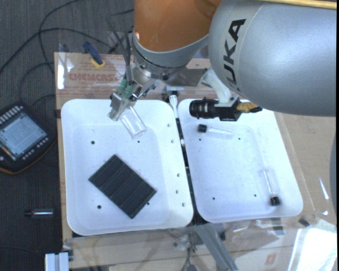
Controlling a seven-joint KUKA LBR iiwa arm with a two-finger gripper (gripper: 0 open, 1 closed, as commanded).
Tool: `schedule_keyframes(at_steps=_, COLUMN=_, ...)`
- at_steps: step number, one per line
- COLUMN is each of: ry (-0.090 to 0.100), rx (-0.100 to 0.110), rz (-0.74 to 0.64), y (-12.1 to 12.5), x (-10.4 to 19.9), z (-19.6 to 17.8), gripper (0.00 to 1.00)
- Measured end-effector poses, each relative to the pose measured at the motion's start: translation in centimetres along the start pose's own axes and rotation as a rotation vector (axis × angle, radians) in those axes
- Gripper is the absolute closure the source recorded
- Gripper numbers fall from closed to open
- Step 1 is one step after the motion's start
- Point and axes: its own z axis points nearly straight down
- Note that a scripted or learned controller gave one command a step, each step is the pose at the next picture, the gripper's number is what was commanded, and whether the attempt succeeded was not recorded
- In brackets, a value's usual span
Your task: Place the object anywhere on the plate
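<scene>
A dark ribbed square plate (122,186) lies flat in the left bin (79,151), toward its front. My gripper (122,106) hangs over the back of that bin, up and slightly left of the plate. It is shut on a clear plastic tube (134,123), which sticks out from the fingers at a slant toward the bin floor. The tube is well apart from the plate.
The right bin (288,168) holds two more clear tubes with black caps: one near its back left (213,130), one near its front right (269,187). The arm's grey and orange body covers the upper right. A teach pendant (16,137) lies on the floor at left.
</scene>
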Motion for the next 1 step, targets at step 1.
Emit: schedule_keyframes(at_steps=1, ry=-0.002, rx=0.001, rz=0.001, y=0.07, x=-0.07, z=-0.82, gripper=1.0)
